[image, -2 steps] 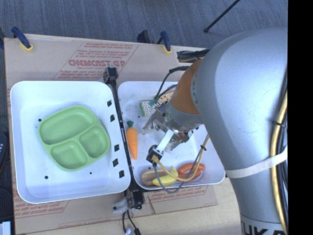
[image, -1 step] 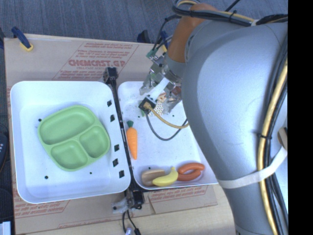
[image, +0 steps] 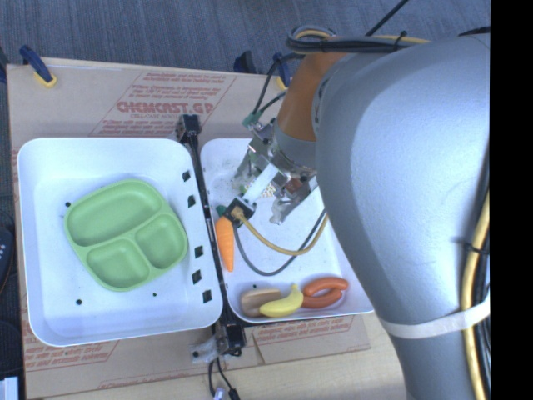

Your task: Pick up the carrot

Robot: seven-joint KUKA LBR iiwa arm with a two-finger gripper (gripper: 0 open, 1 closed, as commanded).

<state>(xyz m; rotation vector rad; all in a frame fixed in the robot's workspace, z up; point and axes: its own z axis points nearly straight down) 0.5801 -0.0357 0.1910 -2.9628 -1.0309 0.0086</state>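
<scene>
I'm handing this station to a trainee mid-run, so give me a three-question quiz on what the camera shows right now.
1. True or false: the orange tapered carrot lies in the same shallow white bin as the pincer.
2. Which item rests in the other white bin?
A. a yellow banana
B. a light green divided plastic plate
C. a red sausage
3. Fill in: the carrot lies along that bin's ____ wall, next to the black-clipped divider.

Key: 1 true; 2 B; 3 left (in the camera view).
</scene>
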